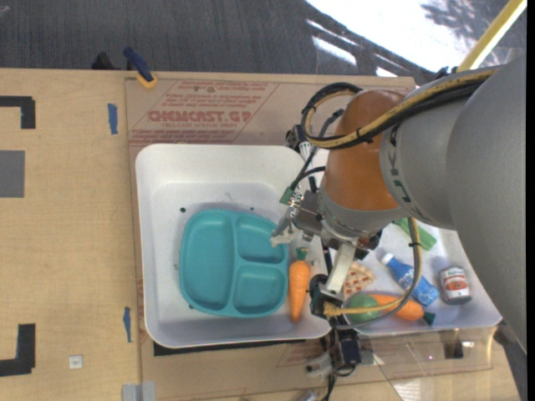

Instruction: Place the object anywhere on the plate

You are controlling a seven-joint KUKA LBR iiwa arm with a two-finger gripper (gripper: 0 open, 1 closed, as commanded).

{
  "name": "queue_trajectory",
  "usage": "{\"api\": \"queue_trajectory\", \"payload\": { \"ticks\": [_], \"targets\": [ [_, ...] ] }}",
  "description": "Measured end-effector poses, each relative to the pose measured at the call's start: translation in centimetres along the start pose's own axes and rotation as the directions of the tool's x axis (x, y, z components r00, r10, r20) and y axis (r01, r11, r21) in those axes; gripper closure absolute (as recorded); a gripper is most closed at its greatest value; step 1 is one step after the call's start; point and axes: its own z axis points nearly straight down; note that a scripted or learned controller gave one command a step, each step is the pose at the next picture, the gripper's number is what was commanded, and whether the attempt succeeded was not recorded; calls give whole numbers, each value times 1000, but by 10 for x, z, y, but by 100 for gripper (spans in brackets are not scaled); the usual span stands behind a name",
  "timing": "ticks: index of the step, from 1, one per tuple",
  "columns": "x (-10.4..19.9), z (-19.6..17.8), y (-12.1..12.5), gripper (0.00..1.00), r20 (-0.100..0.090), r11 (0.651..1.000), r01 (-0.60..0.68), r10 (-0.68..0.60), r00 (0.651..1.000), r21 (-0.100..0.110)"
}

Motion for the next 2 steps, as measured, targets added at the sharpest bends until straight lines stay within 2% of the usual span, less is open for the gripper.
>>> {"api": "queue_trajectory", "payload": {
  "ticks": [1, 2],
  "targets": [
    [1, -8, 0, 100, 1, 1000, 1, -1, 1000, 2],
    [2, -16, 1, 100, 3, 1000, 0, 0, 1000, 5]
  ]
}}
